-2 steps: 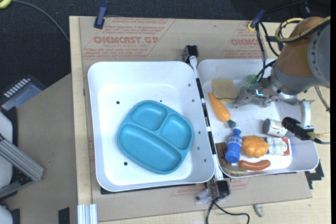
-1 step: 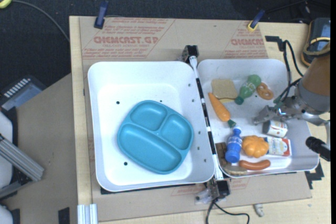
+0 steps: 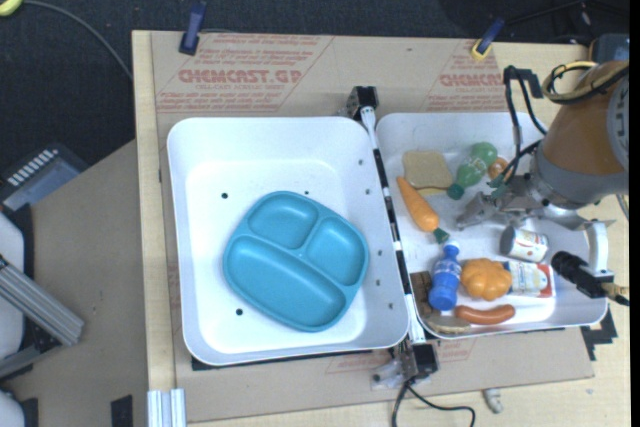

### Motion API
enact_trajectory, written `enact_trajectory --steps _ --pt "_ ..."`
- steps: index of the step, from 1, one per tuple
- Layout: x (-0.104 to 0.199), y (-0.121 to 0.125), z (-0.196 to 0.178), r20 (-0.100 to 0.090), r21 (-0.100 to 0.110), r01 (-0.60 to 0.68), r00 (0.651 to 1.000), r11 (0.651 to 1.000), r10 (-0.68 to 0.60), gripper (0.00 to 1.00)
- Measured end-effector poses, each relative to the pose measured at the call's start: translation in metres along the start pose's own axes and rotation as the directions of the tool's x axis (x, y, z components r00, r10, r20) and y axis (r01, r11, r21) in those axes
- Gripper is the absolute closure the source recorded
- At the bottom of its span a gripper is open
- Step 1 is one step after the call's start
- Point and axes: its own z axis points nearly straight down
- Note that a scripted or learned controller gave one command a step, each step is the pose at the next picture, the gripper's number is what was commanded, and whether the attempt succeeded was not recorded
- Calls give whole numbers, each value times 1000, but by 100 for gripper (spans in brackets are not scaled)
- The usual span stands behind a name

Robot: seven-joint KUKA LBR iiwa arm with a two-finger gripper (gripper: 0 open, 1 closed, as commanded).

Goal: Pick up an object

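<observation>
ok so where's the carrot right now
The carrot lies in the right bin, near its left wall, just below the tan sponge and above the blue bottle.

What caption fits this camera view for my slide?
Robot gripper reaches into the right bin of toy food beside a blue tray.

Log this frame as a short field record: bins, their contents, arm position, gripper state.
left bin: holds a blue divided plate
right bin: carrot, tan sponge-like block, green bottle, blue bottle, orange pepper-like item, sausage, small can
arm: over the right bin's right side
gripper: low in the right bin, near the green bottle; finger state cannot be told
held object: none visible
</observation>
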Motion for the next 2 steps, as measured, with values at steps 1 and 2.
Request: enact_trajectory --steps 1,2 --pt "16 -74 1 2 1 -3 1000 1000 3 0" --pt "62 -8 0 1 -2 0 1000 1000 0 0"
